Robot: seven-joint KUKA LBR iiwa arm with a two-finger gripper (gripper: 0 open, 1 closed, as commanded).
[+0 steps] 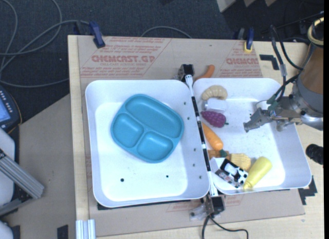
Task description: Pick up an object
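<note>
Two shallow white bins sit side by side on the bench, their inner rims meeting along a clipped seam. The left bin (103, 181) holds a blue divided plate (147, 127) lying toward its far half, with open white floor along the near and left edges. The right bin (288, 176) has its objects crowded along the left wall and near-left corner: a pale croissant-shaped toy (214, 93) farthest, then a purple grape cluster (213, 118), an orange carrot (212, 138) beside the seam, a yellow corn-like piece (239, 159), a black-and-white patterned item (230, 172) and a yellow bottle-shaped toy (257, 171) near the front rim. Another orange piece (207, 71) lies outside the bins, beyond the far rim. The middle and right of this bin's floor are open. The gripper (252, 125) hangs over that open stretch, right of the grapes and apart from them, with nothing seen between its fingers; whether they are spread or closed I cannot tell.
</note>
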